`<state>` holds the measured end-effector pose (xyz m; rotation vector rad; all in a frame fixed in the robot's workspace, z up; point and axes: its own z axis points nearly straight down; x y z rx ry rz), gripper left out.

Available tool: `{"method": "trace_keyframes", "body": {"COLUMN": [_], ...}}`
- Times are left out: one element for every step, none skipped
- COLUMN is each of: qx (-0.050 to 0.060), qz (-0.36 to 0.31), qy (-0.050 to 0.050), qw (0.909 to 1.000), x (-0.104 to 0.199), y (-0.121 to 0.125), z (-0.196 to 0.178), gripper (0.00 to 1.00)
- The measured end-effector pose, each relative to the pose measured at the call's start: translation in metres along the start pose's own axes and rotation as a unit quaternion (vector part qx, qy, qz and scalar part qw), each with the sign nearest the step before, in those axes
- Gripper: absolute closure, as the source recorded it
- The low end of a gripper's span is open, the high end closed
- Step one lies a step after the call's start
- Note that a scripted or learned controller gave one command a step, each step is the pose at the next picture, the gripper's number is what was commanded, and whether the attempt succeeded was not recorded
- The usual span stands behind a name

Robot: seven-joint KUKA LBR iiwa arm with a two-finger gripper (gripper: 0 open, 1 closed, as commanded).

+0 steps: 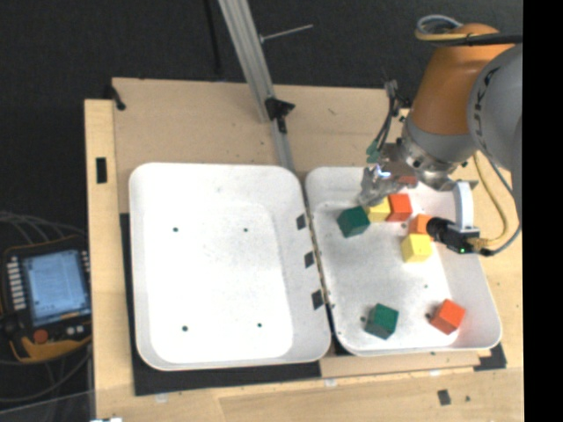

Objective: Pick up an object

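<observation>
Fingers (380, 183): can't tell if apart or together. Yellow block (379, 210) sits just below them, green block (353, 222) beside it. Likely light, rigid, small; pinch across flat opposite faces.

The tabletop (202, 117) is pale wood. Two white bins sit on it side by side: the left bin (145, 262) and the right bin (479, 301).
</observation>
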<state>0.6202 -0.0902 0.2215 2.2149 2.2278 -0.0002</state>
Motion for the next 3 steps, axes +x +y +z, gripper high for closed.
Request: {"method": "trace_keyframes", "body": {"qx": [0.000,0.001,-0.001], "qz": [0.000,-0.002,-0.002], "qy": [0.000,0.002,0.001], "qw": [1.0000,1.0000,1.0000], "x": [0.051,0.114,0.173], "y": [0.004,-0.004,-0.012], "z": [0.005,-0.002,-0.014], "gripper": [1.00,1.00,1.00]}}
